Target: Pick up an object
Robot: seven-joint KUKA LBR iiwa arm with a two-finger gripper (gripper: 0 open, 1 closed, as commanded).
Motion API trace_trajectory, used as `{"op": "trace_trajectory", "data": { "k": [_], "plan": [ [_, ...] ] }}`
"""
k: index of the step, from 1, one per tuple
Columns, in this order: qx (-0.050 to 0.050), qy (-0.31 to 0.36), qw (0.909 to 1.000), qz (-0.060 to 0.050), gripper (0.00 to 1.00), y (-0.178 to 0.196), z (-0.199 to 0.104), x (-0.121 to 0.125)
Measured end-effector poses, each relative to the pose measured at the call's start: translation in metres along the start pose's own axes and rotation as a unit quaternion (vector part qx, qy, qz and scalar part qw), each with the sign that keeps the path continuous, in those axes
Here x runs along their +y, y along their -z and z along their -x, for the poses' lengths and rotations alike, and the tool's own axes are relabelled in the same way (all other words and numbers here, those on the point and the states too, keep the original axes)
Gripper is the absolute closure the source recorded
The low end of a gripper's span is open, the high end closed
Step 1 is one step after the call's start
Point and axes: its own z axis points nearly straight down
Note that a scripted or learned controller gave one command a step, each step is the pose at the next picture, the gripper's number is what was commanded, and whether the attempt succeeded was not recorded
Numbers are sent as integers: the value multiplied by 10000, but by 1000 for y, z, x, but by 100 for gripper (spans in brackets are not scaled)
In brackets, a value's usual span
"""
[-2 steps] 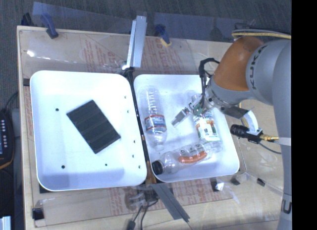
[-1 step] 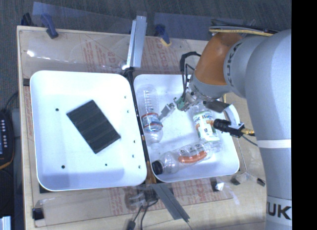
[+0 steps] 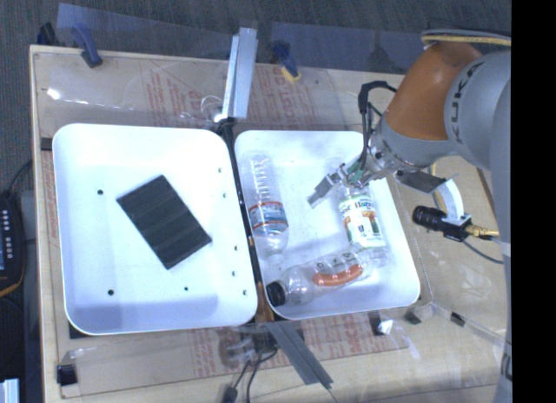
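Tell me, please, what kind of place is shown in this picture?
Probably a robotics lab set up for grasping trials. A grey and orange robot arm reaches over two white bins on a clamped bench, with plastic bottles in the right bin as test objects.

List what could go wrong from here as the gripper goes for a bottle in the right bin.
1. The gripper sits at the top end of the white-labelled bottle; a grasp that near the end could let the bottle slip or swing.
2. The clear bottle with orange contents lies right beside its lower end and may get dragged or nudged.
3. Smooth, round plastic may roll away from the fingers.
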Motion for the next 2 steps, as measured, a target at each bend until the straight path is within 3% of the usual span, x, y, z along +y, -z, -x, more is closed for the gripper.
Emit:
{"op": "trace_trajectory", "data": {
  "k": [2],
  "plan": [
    [9, 47, 10000, -7, 0, -41, 1, -19]
  ]
}}
